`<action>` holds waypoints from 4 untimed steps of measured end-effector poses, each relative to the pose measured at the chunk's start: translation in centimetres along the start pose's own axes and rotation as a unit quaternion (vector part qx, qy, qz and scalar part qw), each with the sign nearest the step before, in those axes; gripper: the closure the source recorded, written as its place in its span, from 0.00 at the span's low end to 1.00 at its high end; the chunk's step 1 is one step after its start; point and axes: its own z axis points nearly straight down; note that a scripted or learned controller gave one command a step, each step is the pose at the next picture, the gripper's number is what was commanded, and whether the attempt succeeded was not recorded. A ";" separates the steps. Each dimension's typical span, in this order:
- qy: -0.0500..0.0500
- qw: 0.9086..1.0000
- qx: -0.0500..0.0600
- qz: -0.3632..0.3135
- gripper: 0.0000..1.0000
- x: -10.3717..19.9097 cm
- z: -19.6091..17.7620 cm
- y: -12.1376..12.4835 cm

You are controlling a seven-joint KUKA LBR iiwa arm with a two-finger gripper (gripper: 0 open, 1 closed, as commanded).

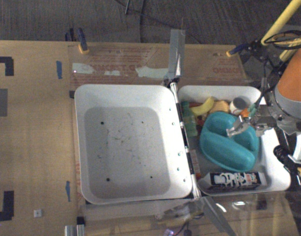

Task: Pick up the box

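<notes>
The box [237, 179] is long and flat, black with white lettering. It lies along the near wall of the right bin [275, 154]. My gripper [242, 126] hangs over the right bin, above a teal kidney-shaped dish [224, 144], well behind the box and apart from it. Nothing shows held in the gripper. The arm's grey wrist and orange band [292, 85] come in from the right edge.
A yellow banana [204, 105], a small white cup [238, 103] and green and red blocks [189, 122] crowd the far and left parts of the right bin. The left bin [91, 107] stands beside it. Cables lie at the right edge.
</notes>
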 end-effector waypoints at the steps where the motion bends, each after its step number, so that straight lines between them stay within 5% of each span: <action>1: 0.000 0.998 0.000 0.067 0.00 -4.8 -0.7 -3.7; 2: 0.000 0.998 0.000 0.067 0.00 -4.8 -0.7 -3.7; 3: -0.001 0.998 -0.002 0.067 0.00 -8.2 -7.6 -3.6; 4: -0.002 1.000 -0.003 -0.013 0.00 -6.1 -7.8 -1.2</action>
